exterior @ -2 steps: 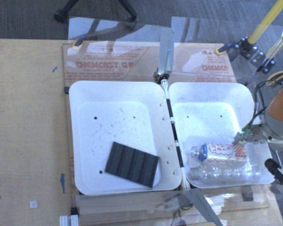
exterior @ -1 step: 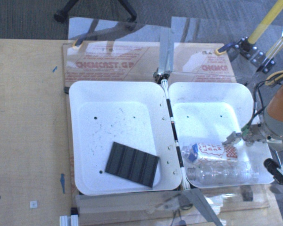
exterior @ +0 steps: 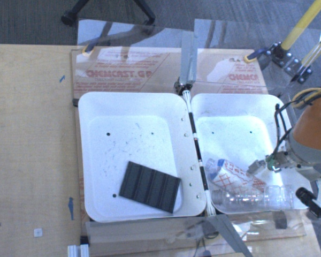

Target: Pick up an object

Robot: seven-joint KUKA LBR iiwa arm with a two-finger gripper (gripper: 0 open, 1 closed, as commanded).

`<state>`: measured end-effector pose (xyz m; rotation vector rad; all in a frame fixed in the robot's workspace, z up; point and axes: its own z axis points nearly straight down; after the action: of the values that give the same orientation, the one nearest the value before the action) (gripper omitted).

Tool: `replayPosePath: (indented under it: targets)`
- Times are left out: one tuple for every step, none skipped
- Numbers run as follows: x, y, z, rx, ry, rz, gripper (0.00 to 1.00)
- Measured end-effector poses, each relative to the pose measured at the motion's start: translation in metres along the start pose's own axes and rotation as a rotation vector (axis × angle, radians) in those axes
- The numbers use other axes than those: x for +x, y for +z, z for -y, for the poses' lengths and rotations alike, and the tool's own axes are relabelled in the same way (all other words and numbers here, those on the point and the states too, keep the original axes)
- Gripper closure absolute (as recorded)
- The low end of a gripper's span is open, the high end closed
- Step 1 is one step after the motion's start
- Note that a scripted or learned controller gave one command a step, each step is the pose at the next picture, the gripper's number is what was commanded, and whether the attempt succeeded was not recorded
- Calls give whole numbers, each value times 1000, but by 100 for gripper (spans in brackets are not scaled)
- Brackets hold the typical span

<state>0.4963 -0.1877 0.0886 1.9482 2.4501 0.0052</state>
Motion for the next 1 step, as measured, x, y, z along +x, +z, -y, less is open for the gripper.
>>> replayPosePath:
  targets:
    - [41,-8,-29,-26,-51,30,0]
